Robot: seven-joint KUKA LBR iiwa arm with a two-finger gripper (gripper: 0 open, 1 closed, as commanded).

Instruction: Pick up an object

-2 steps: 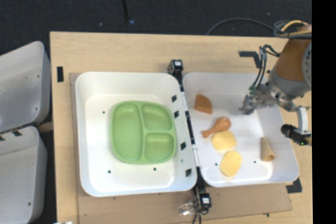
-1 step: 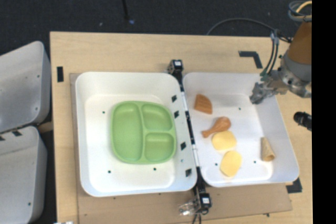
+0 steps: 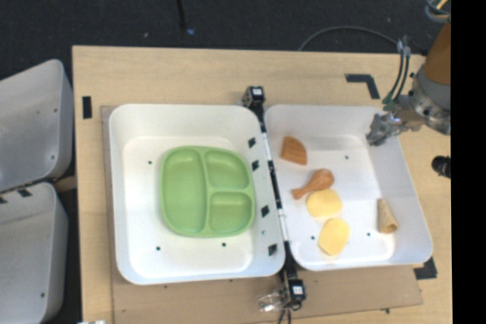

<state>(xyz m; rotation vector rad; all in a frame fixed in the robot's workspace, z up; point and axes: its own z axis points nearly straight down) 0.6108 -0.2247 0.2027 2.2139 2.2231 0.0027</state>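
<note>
The right bin (image 3: pixel 402 239) holds several food pieces. An orange-brown wedge (image 3: pixel 295 150) lies at its upper left, with a drumstick (image 3: pixel 314 183) below it. Two yellow pieces (image 3: pixel 324 203) (image 3: pixel 333 236) sit toward the front, and a tan cone (image 3: pixel 387 215) lies by the right wall. My gripper (image 3: pixel 380 129) hangs over the bin's upper right corner, away from all the pieces. I see nothing held in it.
A green divided plate (image 3: pixel 206 190) rests in the left bin (image 3: pixel 129 254). Small clamps (image 3: pixel 254 95) stand along the seam between the bins. A black cable (image 3: pixel 342 33) loops over the bench at the back right. Grey chairs (image 3: pixel 30 125) stand at the left.
</note>
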